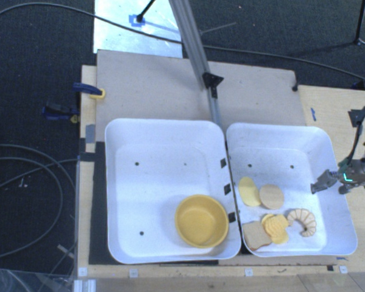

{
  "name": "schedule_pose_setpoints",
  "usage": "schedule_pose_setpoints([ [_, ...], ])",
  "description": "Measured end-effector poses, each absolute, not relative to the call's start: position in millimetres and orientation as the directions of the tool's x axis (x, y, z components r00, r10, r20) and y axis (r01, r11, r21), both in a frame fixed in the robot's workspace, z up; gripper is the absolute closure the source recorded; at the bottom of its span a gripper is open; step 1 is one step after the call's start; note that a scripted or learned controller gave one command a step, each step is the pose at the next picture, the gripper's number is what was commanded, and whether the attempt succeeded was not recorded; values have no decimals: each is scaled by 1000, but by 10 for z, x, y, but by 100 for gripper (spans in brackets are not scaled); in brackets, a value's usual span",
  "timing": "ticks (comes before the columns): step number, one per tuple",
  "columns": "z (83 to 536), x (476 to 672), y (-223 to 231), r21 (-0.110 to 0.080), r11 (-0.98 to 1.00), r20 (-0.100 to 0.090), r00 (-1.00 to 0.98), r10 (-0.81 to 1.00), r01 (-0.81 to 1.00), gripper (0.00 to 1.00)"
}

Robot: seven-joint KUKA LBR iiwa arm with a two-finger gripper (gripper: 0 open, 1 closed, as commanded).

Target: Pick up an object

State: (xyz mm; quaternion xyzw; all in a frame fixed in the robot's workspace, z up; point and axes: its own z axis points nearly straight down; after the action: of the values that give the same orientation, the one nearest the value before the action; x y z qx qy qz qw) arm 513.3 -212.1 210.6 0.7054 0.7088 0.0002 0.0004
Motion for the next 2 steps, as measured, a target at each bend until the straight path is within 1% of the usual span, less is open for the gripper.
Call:
schedule_pose_setpoints([
  [1, 2111, 5136, -2121, 2, 5, -1, -5, 1000, 1000, 0],
  [2, 1485, 5118, -2123, -3, 1, 1, -1, 1000, 1000, 0],
])
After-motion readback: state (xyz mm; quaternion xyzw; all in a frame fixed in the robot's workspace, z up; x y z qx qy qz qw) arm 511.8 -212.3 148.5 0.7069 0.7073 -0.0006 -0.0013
